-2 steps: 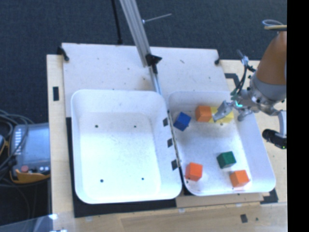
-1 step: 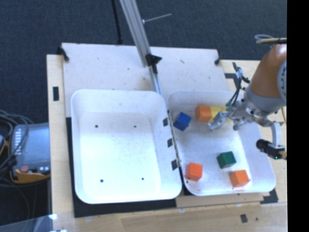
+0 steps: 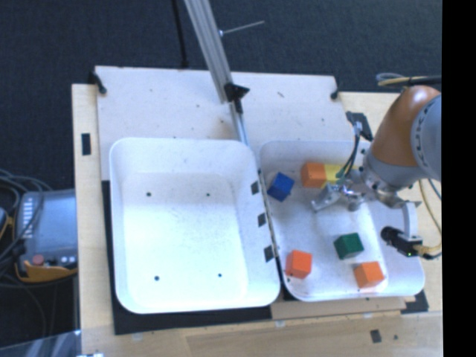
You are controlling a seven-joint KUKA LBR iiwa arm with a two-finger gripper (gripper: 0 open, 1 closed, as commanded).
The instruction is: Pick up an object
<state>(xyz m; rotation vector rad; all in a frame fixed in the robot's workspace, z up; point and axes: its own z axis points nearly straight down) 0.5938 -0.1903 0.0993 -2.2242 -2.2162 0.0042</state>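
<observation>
The right bin [image 3: 297,288] holds several small blocks: a blue one [image 3: 280,186] near its left wall, an orange one [image 3: 313,174] beside a partly hidden yellow one [image 3: 332,172], a green one [image 3: 347,245], and two more orange ones at the front [image 3: 299,262] [image 3: 368,274]. My gripper [image 3: 333,197] hangs over the middle of this bin, just below the orange and yellow blocks and above the green one. No block shows between its metal fingers [image 3: 324,198].
The left bin [image 3: 119,199] lies beside the right one. A slanted metal post [image 3: 208,36] rises from the back of the bench. A grey box with cables [image 3: 44,229] sits off the bench's left edge. The arm's orange band [image 3: 405,121] is at the right.
</observation>
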